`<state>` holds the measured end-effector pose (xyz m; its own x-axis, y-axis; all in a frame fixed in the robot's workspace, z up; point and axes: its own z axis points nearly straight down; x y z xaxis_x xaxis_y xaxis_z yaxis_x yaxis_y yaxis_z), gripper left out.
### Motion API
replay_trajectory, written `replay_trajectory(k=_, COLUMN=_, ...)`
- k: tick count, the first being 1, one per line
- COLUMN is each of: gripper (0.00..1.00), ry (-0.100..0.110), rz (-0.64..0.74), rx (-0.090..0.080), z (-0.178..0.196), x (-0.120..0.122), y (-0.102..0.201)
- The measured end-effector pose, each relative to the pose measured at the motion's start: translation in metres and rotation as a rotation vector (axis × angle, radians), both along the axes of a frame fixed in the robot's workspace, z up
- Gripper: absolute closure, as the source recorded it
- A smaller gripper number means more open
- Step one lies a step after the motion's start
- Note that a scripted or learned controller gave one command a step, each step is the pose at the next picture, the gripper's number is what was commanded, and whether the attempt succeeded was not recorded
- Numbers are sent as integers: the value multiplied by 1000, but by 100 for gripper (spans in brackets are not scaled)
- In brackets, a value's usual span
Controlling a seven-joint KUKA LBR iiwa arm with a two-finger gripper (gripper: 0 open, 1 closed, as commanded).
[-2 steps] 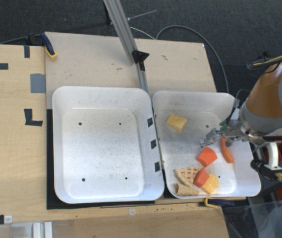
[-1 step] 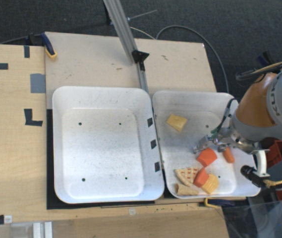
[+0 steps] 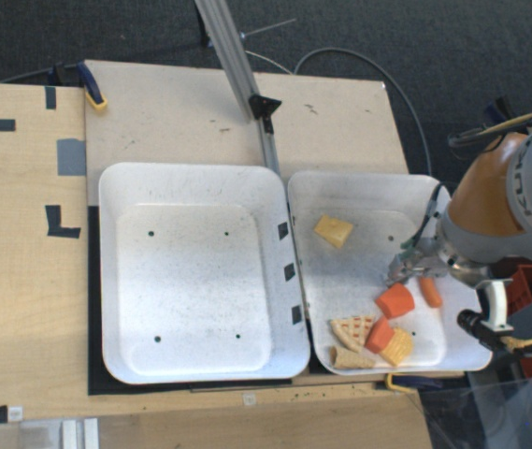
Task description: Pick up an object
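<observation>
Objects: several small food-like pieces are lying in the right bin (image 3: 359, 190). A yellow block (image 3: 334, 231) is sitting alone toward the bin's far left part. An orange-red block (image 3: 395, 301), a small orange piece (image 3: 430, 293), a tan waffle-patterned wedge (image 3: 352, 329), another red-orange piece (image 3: 379, 336), a yellow ridged piece (image 3: 397, 347) and a pale strip (image 3: 352, 357) are clustering in the near right corner of that bin.
Gripper: the gripper (image 3: 408, 265) is hanging low inside the right bin, just beyond the orange-red block; whether its claw is apart or together cannot be told.
Arm: the grey arm with its orange band (image 3: 479, 195) is reaching over the right bin's right wall.
Left bin: the left bin (image 3: 191, 178) is lying touching the right bin's left wall.
Surface: both bins are resting on a pale wooden bench (image 3: 22, 204) marked with dark tape, left of the right bin.
Room: a metal pole (image 3: 233, 50) is slanting away behind the right bin's far left corner, over dark carpet (image 3: 415, 17), with a thin cable (image 3: 359, 59) curving there.
</observation>
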<state>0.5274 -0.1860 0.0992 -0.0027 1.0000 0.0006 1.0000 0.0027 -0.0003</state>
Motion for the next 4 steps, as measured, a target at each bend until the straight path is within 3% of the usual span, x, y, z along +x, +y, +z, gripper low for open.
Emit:
replay_trajectory(k=1, gripper=100, ry=-4, rz=0, rx=-2, z=55, x=7, y=9)
replay_trajectory(k=3, gripper=100, ry=-4, rz=-2, rx=-3, z=147, x=-2, y=1)
replay_trajectory(k=4, gripper=100, ry=-3, rz=-1, rx=-2, z=182, x=-2, y=1)
